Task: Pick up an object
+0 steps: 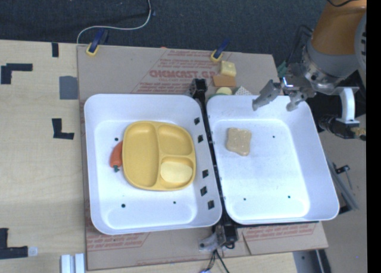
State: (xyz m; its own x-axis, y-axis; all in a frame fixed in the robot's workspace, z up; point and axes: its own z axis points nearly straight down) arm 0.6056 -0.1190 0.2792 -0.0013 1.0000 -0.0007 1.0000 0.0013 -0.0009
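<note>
A beige, flat bread-like piece [239, 141] lies in the upper left part of the right bin [309, 165]. My gripper [278, 99] hangs over that bin's far right rim, up and to the right of the piece. Its two grey fingers [264, 97] are spread apart with nothing between them. In the left bin [98, 165] sits a yellow divided plate [158, 154] with a pale yellow item [176, 172] in its lower right compartment. An orange-red object [115, 155] pokes out from under the plate's left edge.
Behind the bins on the cardboard stand a tan block [225, 79], a small yellow block [228, 68] and a pale green round thing [223, 91]. Black clips [199, 90] run along the seam between the bins. A white cable [128, 25] trails at the back.
</note>
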